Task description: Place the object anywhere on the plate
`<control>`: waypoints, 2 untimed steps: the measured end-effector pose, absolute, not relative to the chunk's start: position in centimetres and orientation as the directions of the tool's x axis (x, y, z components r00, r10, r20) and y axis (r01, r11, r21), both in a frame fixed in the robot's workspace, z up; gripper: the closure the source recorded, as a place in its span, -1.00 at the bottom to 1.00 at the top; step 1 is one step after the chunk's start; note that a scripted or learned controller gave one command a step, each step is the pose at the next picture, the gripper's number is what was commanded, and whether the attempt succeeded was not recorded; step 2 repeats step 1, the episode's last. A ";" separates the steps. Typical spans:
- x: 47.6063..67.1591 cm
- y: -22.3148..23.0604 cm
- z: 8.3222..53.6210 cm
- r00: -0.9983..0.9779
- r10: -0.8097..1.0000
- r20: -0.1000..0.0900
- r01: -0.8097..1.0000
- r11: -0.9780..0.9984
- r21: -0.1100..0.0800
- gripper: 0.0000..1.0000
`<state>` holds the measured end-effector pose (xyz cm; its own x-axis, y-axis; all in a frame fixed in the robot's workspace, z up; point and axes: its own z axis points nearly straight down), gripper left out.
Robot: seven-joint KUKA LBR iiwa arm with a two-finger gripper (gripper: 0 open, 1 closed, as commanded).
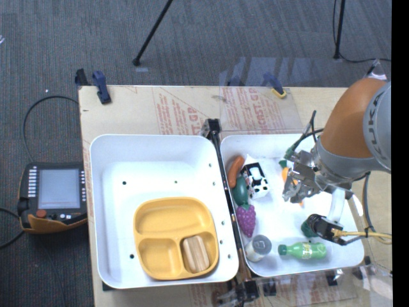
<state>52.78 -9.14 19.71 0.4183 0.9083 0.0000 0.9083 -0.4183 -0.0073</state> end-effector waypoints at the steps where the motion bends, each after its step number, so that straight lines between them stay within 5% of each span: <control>1: 52.8 -9.1 19.7 0.419 0.908 0.000 0.908 -0.419 -0.007 -1.00; 2: 52.8 -9.1 19.7 0.419 0.908 0.000 0.908 -0.419 -0.007 -1.00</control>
